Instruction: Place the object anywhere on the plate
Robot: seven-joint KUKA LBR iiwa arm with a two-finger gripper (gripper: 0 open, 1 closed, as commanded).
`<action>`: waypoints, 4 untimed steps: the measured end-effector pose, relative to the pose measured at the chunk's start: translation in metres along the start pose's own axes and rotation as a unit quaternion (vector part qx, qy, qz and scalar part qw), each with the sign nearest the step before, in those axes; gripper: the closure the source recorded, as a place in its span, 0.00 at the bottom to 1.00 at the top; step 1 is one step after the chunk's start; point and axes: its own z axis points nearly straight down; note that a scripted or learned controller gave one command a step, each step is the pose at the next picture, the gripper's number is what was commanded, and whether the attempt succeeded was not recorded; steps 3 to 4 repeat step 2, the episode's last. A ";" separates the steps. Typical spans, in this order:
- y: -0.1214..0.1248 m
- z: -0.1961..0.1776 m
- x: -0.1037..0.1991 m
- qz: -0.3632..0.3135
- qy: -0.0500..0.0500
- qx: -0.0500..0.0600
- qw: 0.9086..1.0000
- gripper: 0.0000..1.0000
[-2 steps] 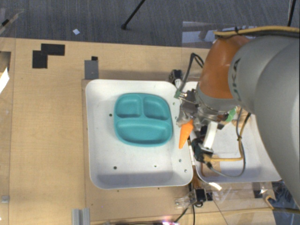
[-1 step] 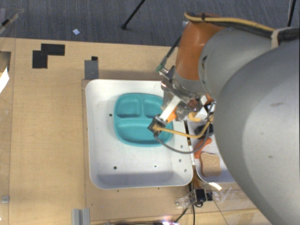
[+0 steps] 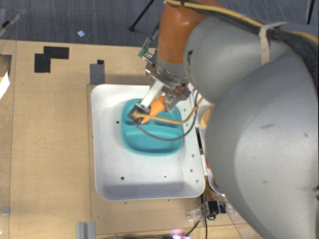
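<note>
A shallow white bin [image 3: 107,148] with rounded corners and a smooth, matte plastic floor sits at the centre of the frame on a pale wooden bench [image 3: 45,158]. Inside its upper half lies a teal plate [image 3: 149,141], a rounded, sectioned tray of glossy plastic with a raised divider across it. Over the plate's upper left section hangs the gripper [image 3: 139,115], at the end of a pale, slanted finger assembly that descends from the arm's orange band [image 3: 177,31]. An orange object [image 3: 155,108], smooth and tapered like a carrot, sits against the gripper tip above the plate; whether it lies between the fingers or merely beside them cannot be told, since the tip is small, dark and partly blurred. A thin tan cable [image 3: 167,119] crosses the plate's upper edge, and a grey cable loops over its middle. The arm's broad grey housing [image 3: 259,133] covers the right of the frame and hides the bin's right wall and whatever lies beyond it. Black angular markings [image 3: 50,58] sit on the bench at upper left.
</note>
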 end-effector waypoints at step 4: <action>0.032 -0.011 0.047 0.150 0.001 -0.001 0.989 0.00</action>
